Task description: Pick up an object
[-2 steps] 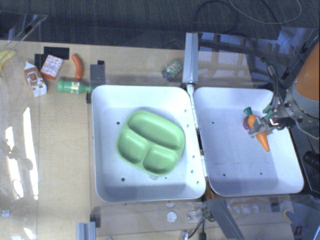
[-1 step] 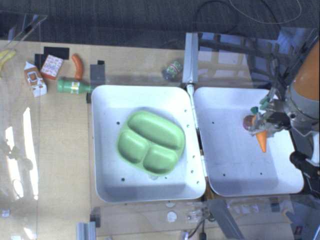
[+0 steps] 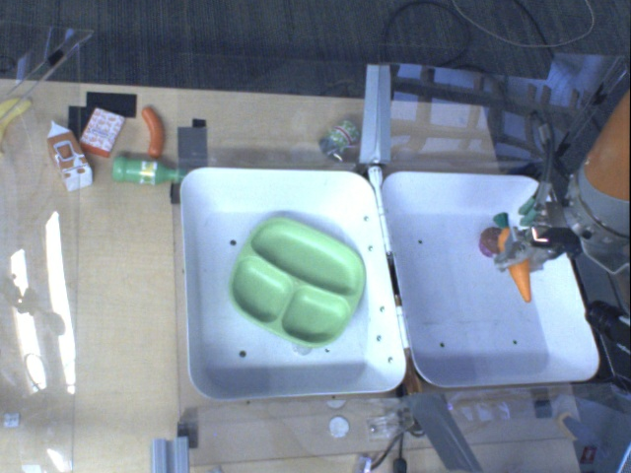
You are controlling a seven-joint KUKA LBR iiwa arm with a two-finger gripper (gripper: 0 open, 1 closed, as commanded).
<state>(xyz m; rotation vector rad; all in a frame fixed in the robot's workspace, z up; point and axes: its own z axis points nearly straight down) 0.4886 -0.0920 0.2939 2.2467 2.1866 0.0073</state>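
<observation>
1 end effector [image 3: 527, 247] seemingly grips an orange carrot [image 3: 522, 280] over the right bin [image 3: 473, 358].

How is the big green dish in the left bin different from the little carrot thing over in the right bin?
The green dish is broad, flat and split into three compartments; the carrot is small, slim and pointed. The green dish lies alone in the middle of the left bin; the carrot sits in the right bin, right at the robot's pincer beside a small purple object. Both look like toy kitchen items.
</observation>
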